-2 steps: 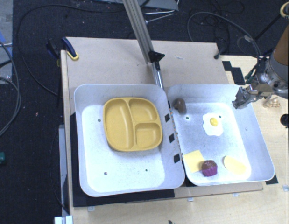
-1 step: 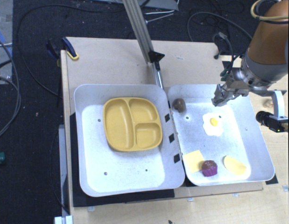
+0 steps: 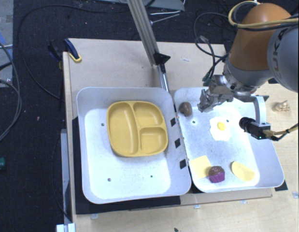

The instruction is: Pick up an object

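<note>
Fried egg (image 3: 220, 129) (toy) lies untouched in the right bin (image 3: 265, 153); gripper (image 3: 207, 103) hovers above its far end, jaw state unclear, nothing lifted yet

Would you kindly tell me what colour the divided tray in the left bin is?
The divided tray is yellow, seen clearly in the camera view.

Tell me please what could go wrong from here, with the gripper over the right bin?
1. The gripper hangs between the brown object and the fried egg, so it may close on nothing.
2. The brown object lies close to the right bin's wall; a finger might strike that wall.
3. The fried egg looks flat and may slip.
</note>
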Robot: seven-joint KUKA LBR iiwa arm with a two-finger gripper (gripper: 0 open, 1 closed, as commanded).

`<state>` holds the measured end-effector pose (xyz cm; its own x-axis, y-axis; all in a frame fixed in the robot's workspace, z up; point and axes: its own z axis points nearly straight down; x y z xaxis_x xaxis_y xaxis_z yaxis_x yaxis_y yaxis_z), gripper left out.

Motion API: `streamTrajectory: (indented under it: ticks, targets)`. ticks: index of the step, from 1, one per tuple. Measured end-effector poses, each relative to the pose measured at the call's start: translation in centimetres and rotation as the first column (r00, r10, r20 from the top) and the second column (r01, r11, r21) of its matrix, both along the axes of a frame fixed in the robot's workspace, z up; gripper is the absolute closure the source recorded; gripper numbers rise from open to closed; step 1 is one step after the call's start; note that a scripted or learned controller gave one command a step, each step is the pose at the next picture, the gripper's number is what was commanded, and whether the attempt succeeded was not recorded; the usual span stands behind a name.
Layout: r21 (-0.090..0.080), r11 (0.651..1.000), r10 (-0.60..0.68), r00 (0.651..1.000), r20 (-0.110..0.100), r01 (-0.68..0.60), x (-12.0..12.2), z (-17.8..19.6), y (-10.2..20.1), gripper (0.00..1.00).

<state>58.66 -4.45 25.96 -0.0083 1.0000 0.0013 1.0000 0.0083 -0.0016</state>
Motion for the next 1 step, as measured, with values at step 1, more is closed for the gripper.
streamTrajectory:
  ticks: [1]
  targets:
    - [0.0, 1.0, 0.0, 1.0, 0.003, 0.0, 0.38, 0.17, 5.45, 1.0]
